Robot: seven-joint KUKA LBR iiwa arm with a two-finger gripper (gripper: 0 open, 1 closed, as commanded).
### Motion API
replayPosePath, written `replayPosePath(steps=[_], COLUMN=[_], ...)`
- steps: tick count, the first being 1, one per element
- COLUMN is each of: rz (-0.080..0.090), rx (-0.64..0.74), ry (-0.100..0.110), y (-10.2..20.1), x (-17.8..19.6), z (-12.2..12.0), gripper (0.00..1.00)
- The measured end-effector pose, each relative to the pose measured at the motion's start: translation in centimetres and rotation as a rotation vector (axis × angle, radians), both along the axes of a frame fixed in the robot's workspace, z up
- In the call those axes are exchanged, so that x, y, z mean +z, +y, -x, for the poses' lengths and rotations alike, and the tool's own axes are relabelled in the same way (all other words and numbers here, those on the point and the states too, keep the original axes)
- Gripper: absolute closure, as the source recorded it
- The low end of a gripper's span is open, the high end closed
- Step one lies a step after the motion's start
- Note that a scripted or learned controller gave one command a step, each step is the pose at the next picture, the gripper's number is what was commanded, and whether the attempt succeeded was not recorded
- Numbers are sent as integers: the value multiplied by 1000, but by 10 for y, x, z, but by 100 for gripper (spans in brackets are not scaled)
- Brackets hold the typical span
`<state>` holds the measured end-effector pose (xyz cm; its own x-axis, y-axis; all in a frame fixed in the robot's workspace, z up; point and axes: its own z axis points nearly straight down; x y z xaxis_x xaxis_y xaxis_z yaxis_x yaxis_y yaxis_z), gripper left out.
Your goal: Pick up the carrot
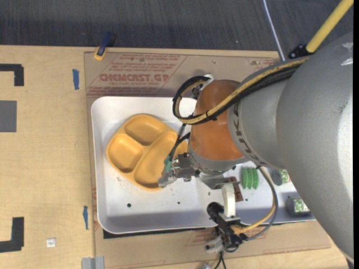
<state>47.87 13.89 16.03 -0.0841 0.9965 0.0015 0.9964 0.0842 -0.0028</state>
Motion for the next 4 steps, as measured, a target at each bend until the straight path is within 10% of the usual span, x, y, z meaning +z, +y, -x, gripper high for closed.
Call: replayPosePath(steps=[1, 3, 4], rz=[-14, 19, 24], rx=[35, 1116, 783], ry=[-5, -25, -50], y=[-35, 4, 22], x=[-38, -68, -68], z=[-76, -84, -30], gripper=[0, 0, 0])
